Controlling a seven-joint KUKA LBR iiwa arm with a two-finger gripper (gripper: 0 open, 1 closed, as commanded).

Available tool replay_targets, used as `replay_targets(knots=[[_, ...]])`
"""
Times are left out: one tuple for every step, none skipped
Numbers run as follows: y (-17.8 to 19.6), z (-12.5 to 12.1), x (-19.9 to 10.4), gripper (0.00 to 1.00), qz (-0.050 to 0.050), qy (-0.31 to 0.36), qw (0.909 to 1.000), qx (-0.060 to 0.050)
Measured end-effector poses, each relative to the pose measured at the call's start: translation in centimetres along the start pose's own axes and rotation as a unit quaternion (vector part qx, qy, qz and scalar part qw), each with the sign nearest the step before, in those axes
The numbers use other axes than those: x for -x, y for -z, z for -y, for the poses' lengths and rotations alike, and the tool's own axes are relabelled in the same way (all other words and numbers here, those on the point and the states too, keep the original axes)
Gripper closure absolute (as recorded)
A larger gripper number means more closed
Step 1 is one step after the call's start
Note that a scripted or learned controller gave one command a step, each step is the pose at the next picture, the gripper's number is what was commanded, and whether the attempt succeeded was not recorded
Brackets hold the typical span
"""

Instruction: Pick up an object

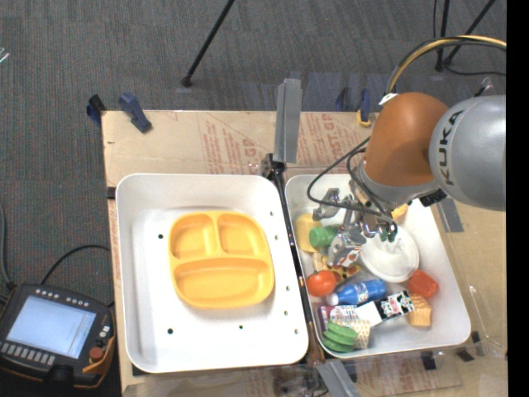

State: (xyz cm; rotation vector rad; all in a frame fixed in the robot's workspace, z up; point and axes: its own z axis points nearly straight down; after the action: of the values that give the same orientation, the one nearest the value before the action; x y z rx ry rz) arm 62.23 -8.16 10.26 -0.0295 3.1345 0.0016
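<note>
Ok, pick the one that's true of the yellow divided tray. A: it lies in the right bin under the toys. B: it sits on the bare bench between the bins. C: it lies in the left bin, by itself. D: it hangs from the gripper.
C: the yellow divided tray lies flat in the left bin, while the toys, such as the blue bottle, crowd the right bin beneath the arm.

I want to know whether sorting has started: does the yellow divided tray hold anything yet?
Empty. The yellow tray lies flat in the left bin, and all three of its compartments show bare yellow plastic.
</note>
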Motion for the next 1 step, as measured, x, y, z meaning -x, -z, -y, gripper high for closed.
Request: replay_targets(knots=[[-0.7,2.76,-7.44,0.0,0.004,-0.001,1.0,-0.001]])
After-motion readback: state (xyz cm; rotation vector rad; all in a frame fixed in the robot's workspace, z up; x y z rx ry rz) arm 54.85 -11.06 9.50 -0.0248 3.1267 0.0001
